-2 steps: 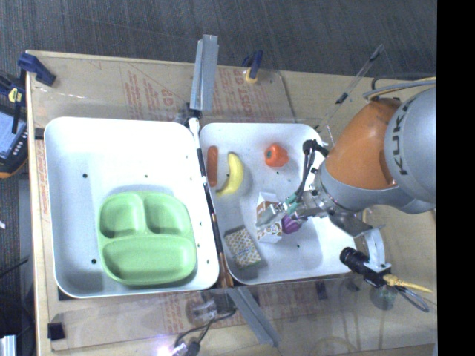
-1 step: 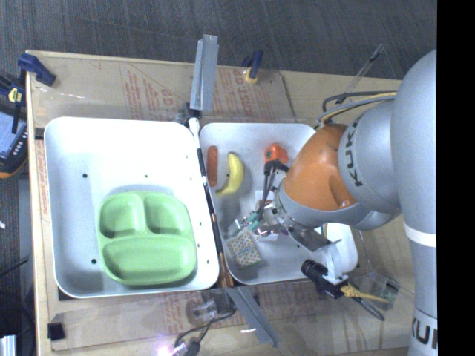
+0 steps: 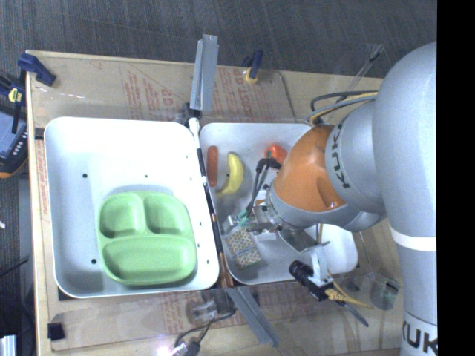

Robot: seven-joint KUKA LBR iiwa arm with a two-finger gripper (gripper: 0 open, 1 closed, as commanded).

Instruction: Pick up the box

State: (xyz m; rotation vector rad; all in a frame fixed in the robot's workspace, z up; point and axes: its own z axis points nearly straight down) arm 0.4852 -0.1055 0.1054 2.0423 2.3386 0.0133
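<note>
The box (image 3: 243, 248) is small, with a speckled tan and grey pattern. It lies flat near the front left corner of the right bin (image 3: 249, 130). My gripper (image 3: 249, 221) hangs just above the box's far edge, under the orange wrist band (image 3: 308, 176). The arm's grey body covers most of the right half of this bin. From this slant I cannot make out whether the gripper touches the box.
A yellow banana (image 3: 234, 173), a reddish sausage (image 3: 213, 165) and a small orange item (image 3: 276, 152) lie at the back of the right bin. The left bin (image 3: 111, 150) holds a green divided tray (image 3: 147, 237). A divider wall (image 3: 208, 199) separates the bins.
</note>
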